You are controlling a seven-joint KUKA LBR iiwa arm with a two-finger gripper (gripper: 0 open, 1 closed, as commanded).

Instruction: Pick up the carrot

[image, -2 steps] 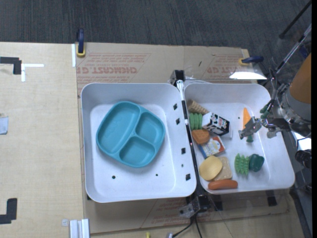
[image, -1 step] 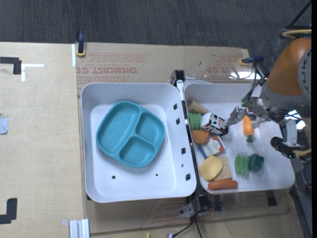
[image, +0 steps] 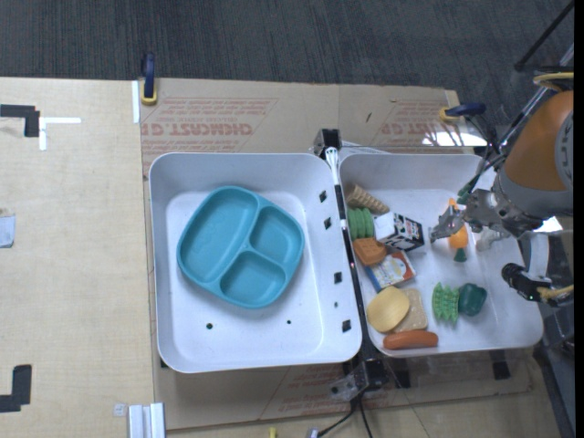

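Observation:
The carrot (image: pixel 459 239) is a small orange toy with a green tip pointing down. It sits in the middle right of the right bin (image: pixel 511 336). My gripper (image: pixel 455 227) reaches in from the right and is directly over the carrot's upper end. Its grey fingers (image: pixel 448 219) are closed around the orange body, so the carrot is between them. The wrist hides the top of the carrot.
The right bin also holds a green spiky toy (image: pixel 444 301), a dark teal piece (image: pixel 472 298), a yellow round toy (image: pixel 389 308), an orange-red sausage shape (image: pixel 411 339), a small black-and-white box (image: pixel 401 231) and other play food. The left bin (image: pixel 182 336) holds a blue divided plate (image: pixel 241 245).

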